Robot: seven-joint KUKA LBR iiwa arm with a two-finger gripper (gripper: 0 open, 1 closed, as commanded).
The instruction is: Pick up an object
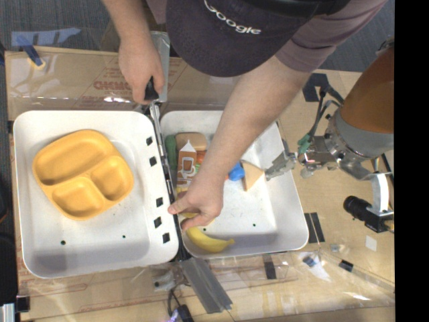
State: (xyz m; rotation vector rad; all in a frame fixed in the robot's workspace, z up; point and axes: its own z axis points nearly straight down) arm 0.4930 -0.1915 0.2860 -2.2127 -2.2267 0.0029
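The right bin (288, 213) holds a yellow banana (213, 241) at its front, a blue item (236, 174), a tan wedge (253, 176), a small printed carton (188, 164) and a green item (171, 147). My gripper (280, 167) hangs at the bin's right side, just right of the wedge and apart from it. The grey arm with its orange band (365, 106) stands further right. A person's hand (201, 205) reaches into the bin and rests on the banana's left end.
A yellow divided plate (82, 173) lies in the left bin (40, 247). The person leans over both bins from the top; a forearm crosses the right bin, and the other hand (141, 69) grips the divider at the back.
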